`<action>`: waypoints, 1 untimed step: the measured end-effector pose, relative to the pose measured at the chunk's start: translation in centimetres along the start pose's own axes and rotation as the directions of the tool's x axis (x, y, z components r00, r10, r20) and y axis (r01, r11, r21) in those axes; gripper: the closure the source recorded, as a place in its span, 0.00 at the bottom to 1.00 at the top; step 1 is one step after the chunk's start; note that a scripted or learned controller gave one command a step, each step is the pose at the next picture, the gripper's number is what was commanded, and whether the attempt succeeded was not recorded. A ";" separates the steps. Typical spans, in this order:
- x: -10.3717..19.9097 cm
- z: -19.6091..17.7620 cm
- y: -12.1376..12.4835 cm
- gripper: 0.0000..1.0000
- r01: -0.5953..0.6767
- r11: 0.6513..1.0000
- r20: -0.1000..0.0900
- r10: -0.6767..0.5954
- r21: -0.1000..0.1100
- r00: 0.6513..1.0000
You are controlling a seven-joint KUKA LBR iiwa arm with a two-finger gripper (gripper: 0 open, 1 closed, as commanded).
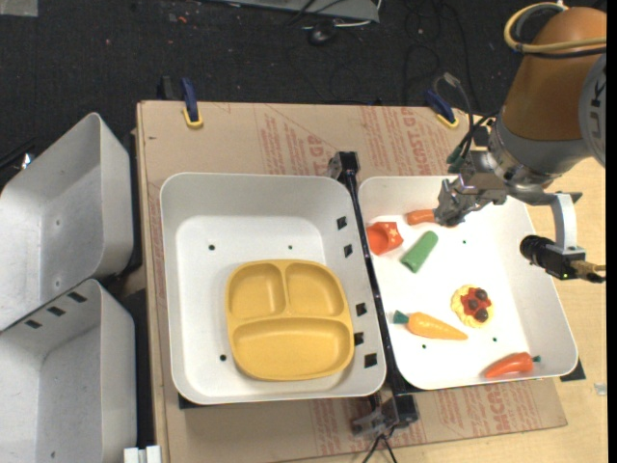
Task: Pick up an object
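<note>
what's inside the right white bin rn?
Right white bin holds a red toy pepper, green cylinder, orange toy carrot, yellow round piece with red topping, and red-orange chili. An orange piece is partly covered by the gripper.

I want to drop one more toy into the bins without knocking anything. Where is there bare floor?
Left bin: a bare strip between its far wall and the yellow tray. Right bin: open floor along the right wall, between the pizza toy and the rim. Crowded: the far-left corner, where the tool hovers by the red pepper and green cylinder.
</note>
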State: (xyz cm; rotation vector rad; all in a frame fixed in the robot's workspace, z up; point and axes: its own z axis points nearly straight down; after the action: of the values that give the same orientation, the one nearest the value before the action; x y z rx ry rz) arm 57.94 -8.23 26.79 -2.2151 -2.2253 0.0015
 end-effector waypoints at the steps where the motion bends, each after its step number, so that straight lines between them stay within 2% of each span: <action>1: 4.6 0.1 -1.3 1.00 0.001 1.000 0.000 -0.001 0.000 1.000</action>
State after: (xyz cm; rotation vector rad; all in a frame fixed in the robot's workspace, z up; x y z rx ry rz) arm 56.63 -3.68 26.72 -2.2137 -2.2268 0.0013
